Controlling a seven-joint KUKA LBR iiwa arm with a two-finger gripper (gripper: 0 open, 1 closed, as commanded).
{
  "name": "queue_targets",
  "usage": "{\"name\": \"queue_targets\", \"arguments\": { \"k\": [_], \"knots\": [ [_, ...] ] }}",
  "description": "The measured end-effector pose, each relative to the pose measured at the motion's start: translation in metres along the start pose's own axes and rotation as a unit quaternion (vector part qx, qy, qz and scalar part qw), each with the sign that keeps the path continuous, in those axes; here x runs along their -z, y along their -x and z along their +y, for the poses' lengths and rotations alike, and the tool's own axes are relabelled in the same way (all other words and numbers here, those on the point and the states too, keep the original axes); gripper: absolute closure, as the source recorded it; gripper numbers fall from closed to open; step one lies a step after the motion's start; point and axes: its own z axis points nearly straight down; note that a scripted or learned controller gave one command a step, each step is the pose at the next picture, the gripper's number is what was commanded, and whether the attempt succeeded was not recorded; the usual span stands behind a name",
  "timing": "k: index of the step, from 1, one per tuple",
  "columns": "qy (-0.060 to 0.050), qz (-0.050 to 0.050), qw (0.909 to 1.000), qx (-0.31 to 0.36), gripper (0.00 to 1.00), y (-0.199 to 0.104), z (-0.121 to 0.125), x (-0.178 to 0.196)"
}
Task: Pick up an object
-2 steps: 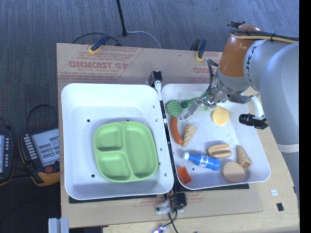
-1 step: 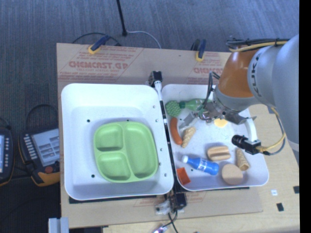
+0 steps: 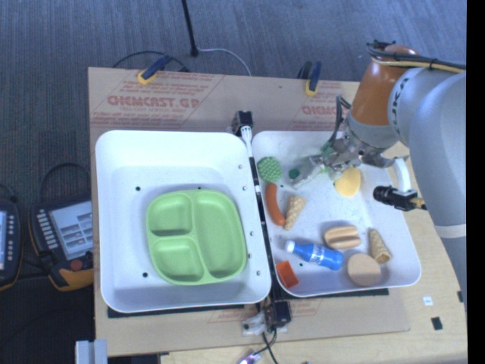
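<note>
Board (image 3: 151,105) under bins bore red "CHEMCAST GP" print at 11 o'clock; gripper (image 3: 318,165) hung over right bin (image 3: 405,268), finger state could not be told.

Red block lettering is printed on the brown board (image 3: 189,101) that covers the counter. In the upper left of the frame, just above the left white bin (image 3: 106,203), it reads roughly "CHEMCAST GP", though the last letters are soft. A second run of the same red print sits in the upper right, beside the arm, cut off and too broken to read. The handset (image 3: 64,230) at the left edge has a pale screen with lines I cannot make out.
</note>
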Motion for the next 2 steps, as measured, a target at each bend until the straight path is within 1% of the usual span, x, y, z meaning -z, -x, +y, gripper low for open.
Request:
{"name": "queue_targets", "arguments": {
  "k": [1, 2],
  "knots": [
    [0.0, -0.009, 0.9989, 0.045, 0.0, -0.006, -0.002, 0.001],
    [0.007, -0.013, 0.9944, -0.105, 0.0, -0.037, 0.013, 0.0]
  ]
}}
